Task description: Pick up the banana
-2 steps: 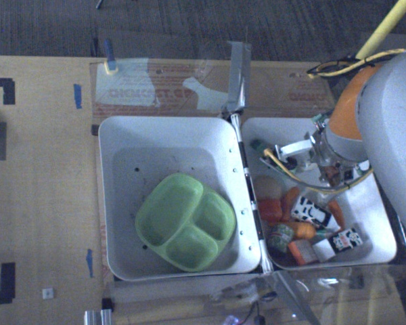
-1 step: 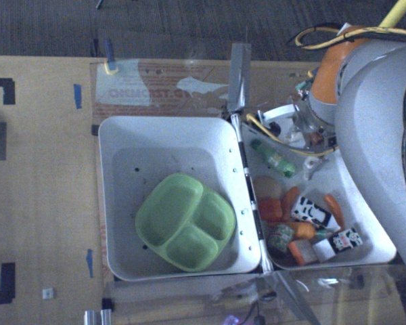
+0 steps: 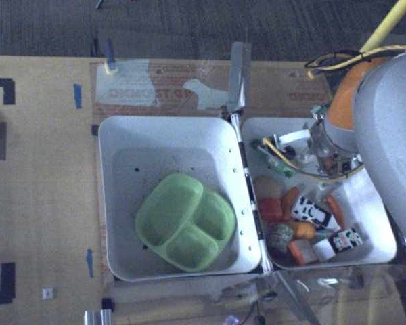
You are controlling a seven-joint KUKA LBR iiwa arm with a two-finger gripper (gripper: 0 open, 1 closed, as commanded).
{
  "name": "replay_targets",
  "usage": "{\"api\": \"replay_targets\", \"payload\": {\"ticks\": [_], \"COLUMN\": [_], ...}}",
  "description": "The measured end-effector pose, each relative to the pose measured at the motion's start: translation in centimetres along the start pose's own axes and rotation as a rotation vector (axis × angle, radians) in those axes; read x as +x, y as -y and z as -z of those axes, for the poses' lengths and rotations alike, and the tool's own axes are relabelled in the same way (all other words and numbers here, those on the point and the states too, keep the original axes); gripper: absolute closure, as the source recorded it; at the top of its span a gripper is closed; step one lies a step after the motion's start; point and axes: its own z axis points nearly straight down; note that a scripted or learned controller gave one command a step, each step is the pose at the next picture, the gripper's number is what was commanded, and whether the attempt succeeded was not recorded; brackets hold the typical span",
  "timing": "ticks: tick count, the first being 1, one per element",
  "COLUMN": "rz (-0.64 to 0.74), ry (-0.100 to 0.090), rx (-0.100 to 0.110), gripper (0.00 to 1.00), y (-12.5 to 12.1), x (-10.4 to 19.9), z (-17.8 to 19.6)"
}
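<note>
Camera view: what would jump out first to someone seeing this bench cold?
The green divided plate lying alone in the left bin stands out most. Next comes the jumble of small colourful toys heaped at the near end of the right bin, with the grey arm and its orange band looming over that bin's far right.

My arm [image 3: 386, 127]: bulky pale grey casing, smoothly rounded. Orange band [image 3: 345, 103] above the wrist. Yellow and black cables [image 3: 335, 61] looped at the top. Wrist assembly [image 3: 325, 151]: metallic, with white bracket and thin yellow wiring.
</note>
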Motion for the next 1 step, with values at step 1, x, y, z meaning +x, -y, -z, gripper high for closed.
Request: {"api": "replay_targets", "payload": {"ticks": [1], "rz": [0.003], "ry": [-0.002], "rx": [0.001], "gripper": [1.0], "y": [0.09], "x": [0.16], "z": [1.14]}}
